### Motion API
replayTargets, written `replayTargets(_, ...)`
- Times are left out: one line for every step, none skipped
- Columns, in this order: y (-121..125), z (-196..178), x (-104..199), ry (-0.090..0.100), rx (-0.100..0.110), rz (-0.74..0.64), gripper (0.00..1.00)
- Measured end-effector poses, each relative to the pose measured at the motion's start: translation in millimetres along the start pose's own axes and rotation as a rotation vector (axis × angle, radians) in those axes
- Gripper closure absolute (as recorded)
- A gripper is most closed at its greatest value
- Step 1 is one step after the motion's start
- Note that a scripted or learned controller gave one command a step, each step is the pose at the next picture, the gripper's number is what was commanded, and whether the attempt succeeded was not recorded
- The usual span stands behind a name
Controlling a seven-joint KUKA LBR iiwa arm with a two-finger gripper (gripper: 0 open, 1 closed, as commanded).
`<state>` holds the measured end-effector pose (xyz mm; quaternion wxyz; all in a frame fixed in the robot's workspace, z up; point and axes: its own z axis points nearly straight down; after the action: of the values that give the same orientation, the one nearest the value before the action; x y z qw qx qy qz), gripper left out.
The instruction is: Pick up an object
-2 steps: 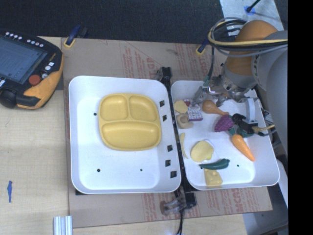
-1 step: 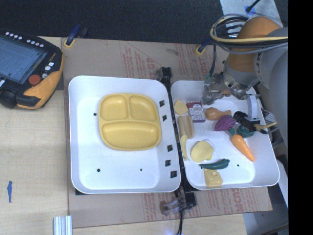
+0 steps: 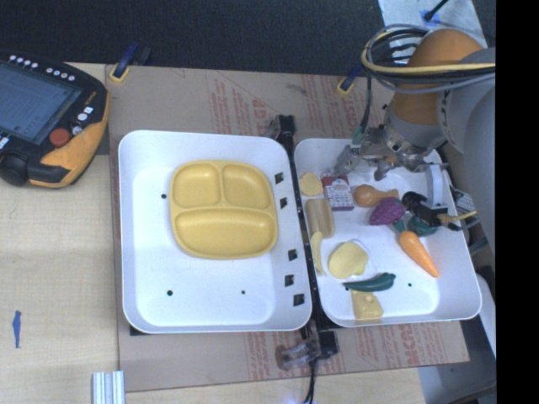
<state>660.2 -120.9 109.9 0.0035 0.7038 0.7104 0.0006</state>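
The gripper (image 3: 358, 160) hangs low over the right bin's (image 3: 459, 297) far end; whether it is released or clenched cannot be told. Just below it lies a small red-and-white carton (image 3: 338, 195), with a purple toy (image 3: 386, 212), an orange carrot (image 3: 418, 252) and a green pepper (image 3: 371, 283) close around. The left bin (image 3: 147, 268) holds a yellow divided plate (image 3: 223, 208).

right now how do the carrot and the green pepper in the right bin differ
The carrot is orange and tapers to a point, while the green pepper is dark green, slimmer and slightly curved. The carrot lies on a diagonal near the bin's right side; the green pepper lies almost level, nearer the front, just above a yellow cheese wedge. Both are toy foods lying flat on the floor of the right bin, apart from the end effector.
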Motion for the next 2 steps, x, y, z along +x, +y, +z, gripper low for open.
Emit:
replayTargets(-40.6, 11.1, -25.2, 0.004, -0.007, 0.008, 0.00)
replayTargets(-85.2, 10.6, -43.2, 0.001, -0.009, 0.007, 0.00)
